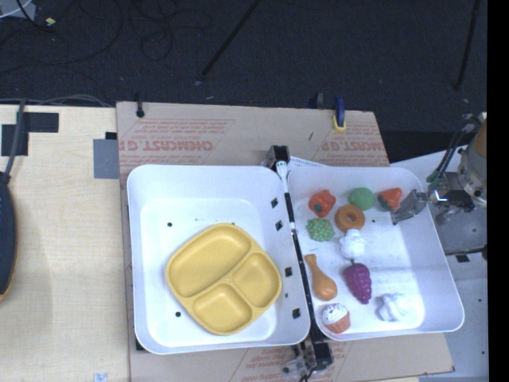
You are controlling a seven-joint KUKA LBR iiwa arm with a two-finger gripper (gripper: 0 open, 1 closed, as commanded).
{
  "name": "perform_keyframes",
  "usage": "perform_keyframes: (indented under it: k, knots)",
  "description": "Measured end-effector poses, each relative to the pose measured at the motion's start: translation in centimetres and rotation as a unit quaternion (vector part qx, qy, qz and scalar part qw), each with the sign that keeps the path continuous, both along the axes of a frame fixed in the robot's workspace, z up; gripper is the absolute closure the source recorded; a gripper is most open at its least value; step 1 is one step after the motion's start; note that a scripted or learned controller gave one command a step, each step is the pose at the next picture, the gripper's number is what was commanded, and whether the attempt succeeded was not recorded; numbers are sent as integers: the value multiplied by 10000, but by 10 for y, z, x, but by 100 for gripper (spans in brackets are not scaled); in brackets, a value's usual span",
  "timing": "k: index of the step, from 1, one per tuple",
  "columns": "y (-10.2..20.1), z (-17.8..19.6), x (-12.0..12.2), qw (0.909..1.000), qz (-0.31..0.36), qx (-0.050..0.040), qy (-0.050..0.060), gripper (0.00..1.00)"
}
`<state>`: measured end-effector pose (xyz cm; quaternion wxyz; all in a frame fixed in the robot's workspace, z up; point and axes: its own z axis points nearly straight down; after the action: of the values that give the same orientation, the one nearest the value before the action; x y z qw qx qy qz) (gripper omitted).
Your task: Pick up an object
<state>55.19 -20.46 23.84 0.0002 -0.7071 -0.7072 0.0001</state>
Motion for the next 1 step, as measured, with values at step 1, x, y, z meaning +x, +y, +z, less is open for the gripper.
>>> perform_keyframes:
  k: [1]
  knots:
    - [43, -155, -34, 10000, -4, 8, 12, 0]
